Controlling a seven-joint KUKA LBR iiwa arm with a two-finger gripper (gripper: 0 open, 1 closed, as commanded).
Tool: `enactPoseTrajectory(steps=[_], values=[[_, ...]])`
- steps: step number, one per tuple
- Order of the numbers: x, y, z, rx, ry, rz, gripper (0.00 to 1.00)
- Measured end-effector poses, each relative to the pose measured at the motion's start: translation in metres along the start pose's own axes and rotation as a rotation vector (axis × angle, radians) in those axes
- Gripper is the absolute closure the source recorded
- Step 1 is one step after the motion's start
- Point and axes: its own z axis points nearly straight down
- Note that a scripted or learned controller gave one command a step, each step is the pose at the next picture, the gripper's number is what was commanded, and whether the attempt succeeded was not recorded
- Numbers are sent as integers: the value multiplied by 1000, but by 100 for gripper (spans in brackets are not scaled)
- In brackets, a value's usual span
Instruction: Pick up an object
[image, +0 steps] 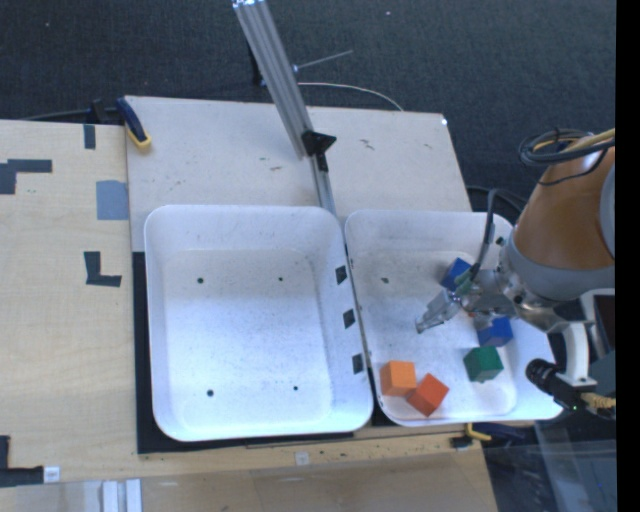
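— Has the gripper (436, 318) got anything?
— Can't tell from here; it's low in the right bin (400, 232), beside the blue block (458, 272).
— Advice?
— Centre squarely over that block before closing, so it doesn't skid toward the green block (484, 363).

Robotics lab, taped plywood bench (60, 300), white bins (170, 330), clamp (133, 124), aluminium camera pole (285, 85)

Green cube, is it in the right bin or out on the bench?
In. The green cube sits on the right bin's floor, near its right rim.
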Motion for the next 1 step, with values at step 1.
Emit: enactPoseTrajectory(steps=[1], values=[[-72, 50, 41, 1, -4, 5, 0]])
